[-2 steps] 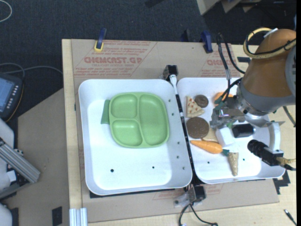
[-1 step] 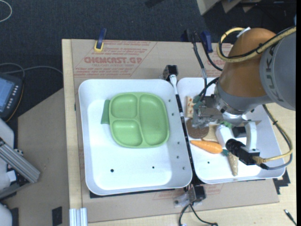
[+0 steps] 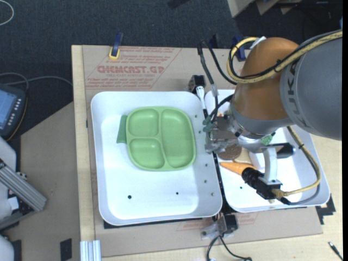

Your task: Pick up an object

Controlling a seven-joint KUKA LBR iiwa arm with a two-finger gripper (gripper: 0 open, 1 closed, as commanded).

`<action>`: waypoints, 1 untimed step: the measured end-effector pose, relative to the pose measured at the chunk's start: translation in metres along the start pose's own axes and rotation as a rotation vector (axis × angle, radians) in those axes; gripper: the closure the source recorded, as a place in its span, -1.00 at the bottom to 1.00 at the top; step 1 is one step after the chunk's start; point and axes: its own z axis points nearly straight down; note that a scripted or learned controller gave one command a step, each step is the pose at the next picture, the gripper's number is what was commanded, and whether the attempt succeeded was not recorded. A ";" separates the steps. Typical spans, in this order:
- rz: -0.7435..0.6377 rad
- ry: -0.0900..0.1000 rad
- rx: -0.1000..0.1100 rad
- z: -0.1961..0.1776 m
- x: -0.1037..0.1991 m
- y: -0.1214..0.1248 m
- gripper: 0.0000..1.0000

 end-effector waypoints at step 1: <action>0.001 -0.001 -0.006 -0.011 0.032 0.006 1.00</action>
